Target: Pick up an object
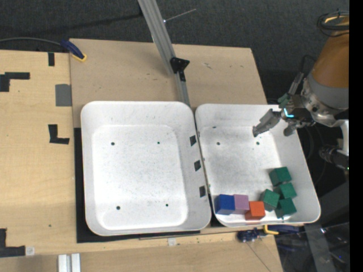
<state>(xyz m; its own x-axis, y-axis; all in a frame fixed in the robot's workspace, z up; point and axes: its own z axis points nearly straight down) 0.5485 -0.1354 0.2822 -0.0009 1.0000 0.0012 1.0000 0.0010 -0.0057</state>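
In the right bin [238, 152], small blocks lie along the front right corner: a blue cube [225, 203], a purple cube [241, 202], an orange cube [256, 209] and several green blocks [281, 176]. My gripper [276, 127] hangs over the bin's back right part, well behind the blocks. Its two fingers [262, 124] are spread apart with nothing between them.
The left bin [139, 163] sits beside the right one, with black clips along the shared rim. A slanted metal bar [161, 33] crosses the bench behind the bins. The arm's orange band [333, 58] is at the right edge.
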